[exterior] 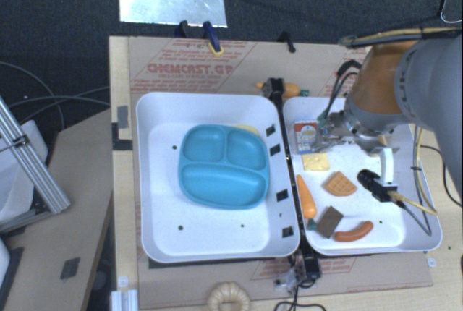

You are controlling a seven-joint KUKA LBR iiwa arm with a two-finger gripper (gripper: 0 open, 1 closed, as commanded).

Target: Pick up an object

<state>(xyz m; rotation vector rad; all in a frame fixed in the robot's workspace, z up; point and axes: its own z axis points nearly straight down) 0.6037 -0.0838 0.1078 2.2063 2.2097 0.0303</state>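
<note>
Camera view: jaws [327, 130] hang low in the right bin [412, 237]; their spread cannot be told. Cheese [315, 161] lies just below them, carton [307, 134] beside. Also there: waffle [340, 184], carrot [307, 197], sausage [352, 231]. The left bin [159, 230] holds 1 blue tray [224, 166].

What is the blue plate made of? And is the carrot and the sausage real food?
The blue plate looks like moulded plastic: one even colour, smooth, softly shiny, with rounded dividers. The carrot and sausage look like plastic toys, probably not real: flat, even colour and smooth skins with a slight gloss. From this far up, I can't be sure.
</note>
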